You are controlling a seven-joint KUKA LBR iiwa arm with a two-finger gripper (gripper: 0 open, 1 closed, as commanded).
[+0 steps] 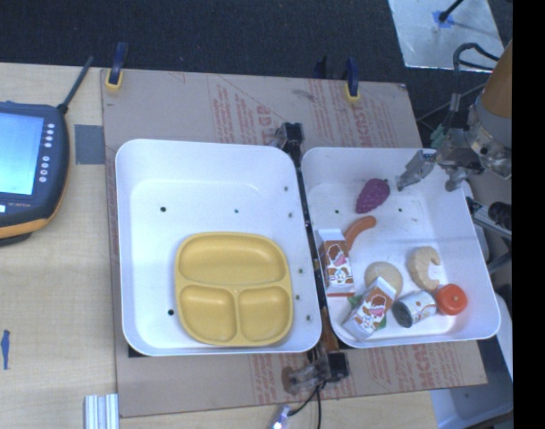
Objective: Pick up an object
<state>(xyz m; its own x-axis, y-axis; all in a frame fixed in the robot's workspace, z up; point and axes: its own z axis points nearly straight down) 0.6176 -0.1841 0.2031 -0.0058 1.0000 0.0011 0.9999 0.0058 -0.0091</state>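
From here I would take the purple grape bunch (373, 195), lying alone in the upper middle of the right bin (487, 315) with bare floor around it, its long axis running lower left to upper right. My gripper (432, 175) hangs at the bin's upper right with fingers spread and nothing between them. I judge a good approach turns the fingers across that axis, clear of the sausage (359, 229) just below.
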